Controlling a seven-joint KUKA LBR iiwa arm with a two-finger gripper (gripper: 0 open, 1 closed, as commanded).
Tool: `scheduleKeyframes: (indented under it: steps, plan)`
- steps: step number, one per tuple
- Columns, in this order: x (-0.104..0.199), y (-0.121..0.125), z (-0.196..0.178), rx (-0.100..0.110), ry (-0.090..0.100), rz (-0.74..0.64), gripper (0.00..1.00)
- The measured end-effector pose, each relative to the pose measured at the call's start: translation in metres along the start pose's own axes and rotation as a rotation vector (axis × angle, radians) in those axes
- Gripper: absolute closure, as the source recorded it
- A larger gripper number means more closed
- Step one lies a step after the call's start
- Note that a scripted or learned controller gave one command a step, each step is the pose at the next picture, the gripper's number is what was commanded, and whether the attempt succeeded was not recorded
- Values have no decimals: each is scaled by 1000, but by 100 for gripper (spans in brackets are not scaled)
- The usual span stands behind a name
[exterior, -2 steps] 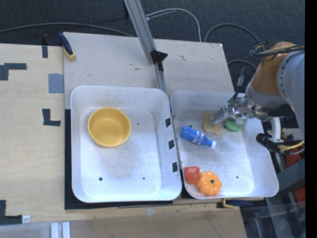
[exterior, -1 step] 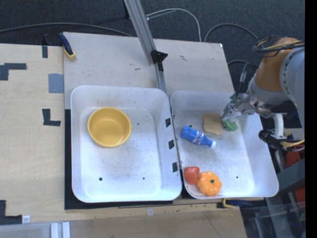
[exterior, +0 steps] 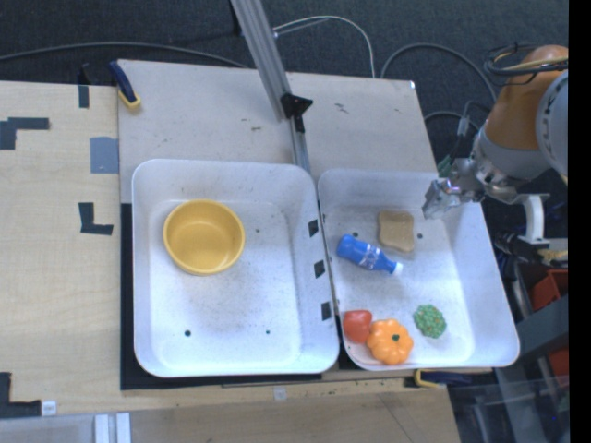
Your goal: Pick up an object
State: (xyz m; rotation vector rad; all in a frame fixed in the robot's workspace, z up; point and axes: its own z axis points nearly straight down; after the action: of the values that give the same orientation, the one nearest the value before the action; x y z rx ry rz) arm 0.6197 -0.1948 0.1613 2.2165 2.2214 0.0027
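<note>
With nothing between its fingers and their spread impossible to tell, the tool (exterior: 441, 197) hangs over the right bin's (exterior: 488, 275) far right rim, near the tan sponge (exterior: 396, 231) and blue bottle (exterior: 366, 255), the likeliest pickings.

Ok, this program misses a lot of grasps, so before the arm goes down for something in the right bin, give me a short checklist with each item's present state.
1. Gripper carries nothing: ok, it sits at the right bin's upper right edge with no object at it.
2. Fingers open for a grasp: cannot tell.
3. Nearest target free: ok, the tan sponge lies apart from the blue bottle.
4. Front corner cluster: not ok, the red item touches the orange pumpkin.
5. Green item has room around it: ok.
</note>
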Motion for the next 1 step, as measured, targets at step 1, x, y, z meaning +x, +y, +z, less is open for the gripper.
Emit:
scheduleKeyframes:
  steps: [1]
  plan:
    - [-1, 3, -64, -1, -1, 1, 100]
